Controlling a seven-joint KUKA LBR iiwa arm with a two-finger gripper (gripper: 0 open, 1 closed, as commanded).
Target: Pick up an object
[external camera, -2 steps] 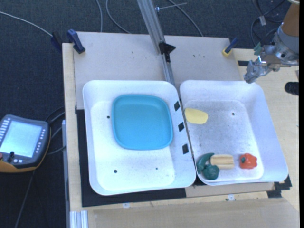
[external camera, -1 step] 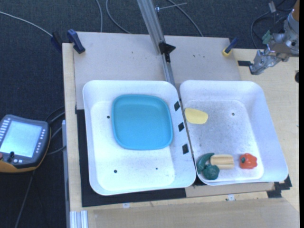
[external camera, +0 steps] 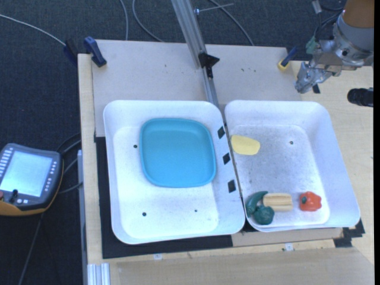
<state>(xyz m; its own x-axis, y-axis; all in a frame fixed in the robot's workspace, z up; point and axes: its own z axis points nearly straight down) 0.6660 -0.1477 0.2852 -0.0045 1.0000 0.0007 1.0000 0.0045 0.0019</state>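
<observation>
2 white bins (external camera: 119, 159), 1 blue plate (external camera: 178, 152), 4 small objects (yellow (external camera: 244, 145), green (external camera: 259, 208), tan (external camera: 278, 202), red (external camera: 309, 201))

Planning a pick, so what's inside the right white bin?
In the right white bin: a yellow piece, a green vegetable, a tan block, a red pepper. Whatever lies beneath them is covered.

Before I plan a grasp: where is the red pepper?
The red pepper lies in the right bin's near right corner, just right of the tan block.
</observation>
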